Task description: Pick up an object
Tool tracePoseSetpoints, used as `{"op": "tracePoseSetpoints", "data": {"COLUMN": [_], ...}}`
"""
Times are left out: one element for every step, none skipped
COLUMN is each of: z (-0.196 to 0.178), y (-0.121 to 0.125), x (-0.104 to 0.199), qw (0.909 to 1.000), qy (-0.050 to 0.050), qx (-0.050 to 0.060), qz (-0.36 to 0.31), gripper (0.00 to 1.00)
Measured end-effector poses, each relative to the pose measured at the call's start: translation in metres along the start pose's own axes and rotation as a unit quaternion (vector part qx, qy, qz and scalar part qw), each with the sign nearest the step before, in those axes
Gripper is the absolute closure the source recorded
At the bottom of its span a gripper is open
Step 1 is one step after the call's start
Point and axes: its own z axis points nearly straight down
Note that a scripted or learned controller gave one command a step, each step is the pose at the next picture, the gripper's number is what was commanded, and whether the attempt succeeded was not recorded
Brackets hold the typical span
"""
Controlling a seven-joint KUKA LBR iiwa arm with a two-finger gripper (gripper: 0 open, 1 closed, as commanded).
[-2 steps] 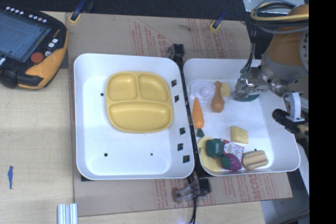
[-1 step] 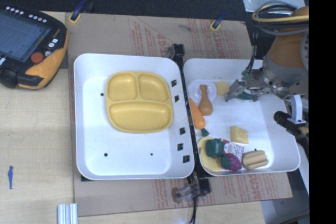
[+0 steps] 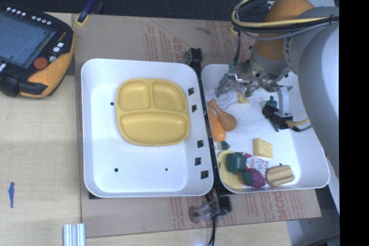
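The right bin (image 3: 311, 164) holds several toy foods. Two orange carrot-like pieces (image 3: 219, 123) lie along its left wall. A pale cheese wedge (image 3: 263, 148) sits mid-bin. At the front lie a tan bread roll (image 3: 280, 175), purple grapes (image 3: 255, 178) and a green piece (image 3: 234, 162), partly on a small yellow dish (image 3: 228, 179). My gripper (image 3: 239, 89) hangs low over the bin's far end, beyond the carrots, with a small yellowish bit (image 3: 244, 99) just beneath it. Nothing is visibly held.
The left bin (image 3: 92, 124) holds a yellow divided plate (image 3: 154, 111). A teach pendant (image 3: 31, 55) lies on the bench at far left. A black fitting (image 3: 277, 114) with a yellow lead hangs beside the arm's wrist. Black clips line the seam between the bins.
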Motion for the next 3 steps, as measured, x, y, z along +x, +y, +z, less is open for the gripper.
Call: {"op": "tracePoseSetpoints", "data": {"z": [-0.002, -0.027, -0.001], "y": [-0.012, -0.065, -0.008], "x": [0.002, -0.068, -0.086], "qw": [1.0000, 1.0000, 1.0000], "qy": [-0.001, -0.002, -0.001], "qx": [0.002, 0.002, -0.001], "qz": [0.003, 0.007, 0.002], "gripper": [0.00, 0.00, 0.00]}}
